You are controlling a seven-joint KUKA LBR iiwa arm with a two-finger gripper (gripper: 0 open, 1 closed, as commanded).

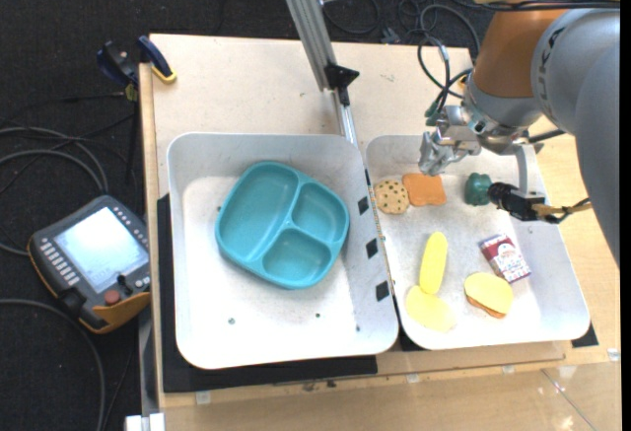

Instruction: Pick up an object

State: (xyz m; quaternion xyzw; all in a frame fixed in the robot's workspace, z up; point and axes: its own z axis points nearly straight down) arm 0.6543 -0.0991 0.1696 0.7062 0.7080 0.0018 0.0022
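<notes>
Bench [246, 84] carries two bins: the left bin [187, 321] has a teal divided plate [283, 224]. In the right bin [552, 311], a cookie [391, 195] lies beside an orange piece [425, 188]. Just above that piece hang the fingers [435, 159]; whether they are spread or closed I cannot tell.

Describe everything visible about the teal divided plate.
The teal divided plate lies flat in the left bin, turned at an angle to the bin's walls. It looks like smooth plastic, a rounded square with raised ridges splitting it into three compartments, one large and two smaller. Nothing lies in it and nothing but the bin floor touches it.
</notes>
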